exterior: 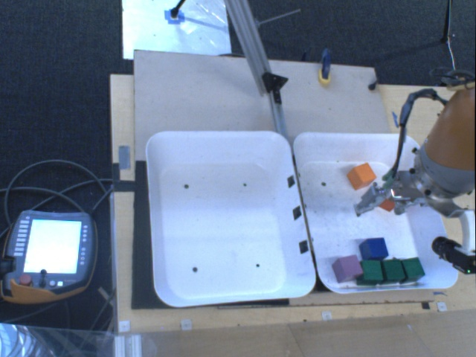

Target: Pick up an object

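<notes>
My gripper (370, 200) hangs over the middle of the right bin (324, 155), reaching in from the right. An orange cube (362, 175) lies just beyond it, toward the bin's back. A small red-orange piece (387, 205) shows right against the gripper's body, partly hidden by it; I cannot tell whether it is held. Along the bin's front edge sit a blue cube (373, 248), a purple cube (346, 268) and a row of three green blocks (392, 271).
The left bin (160, 199) stands beside the right one, sharing a middle wall with black clips (297, 213). A slanted metal pole (253, 43) crosses the back of the bench. A teach pendant (48, 255) lies off the bench at the left.
</notes>
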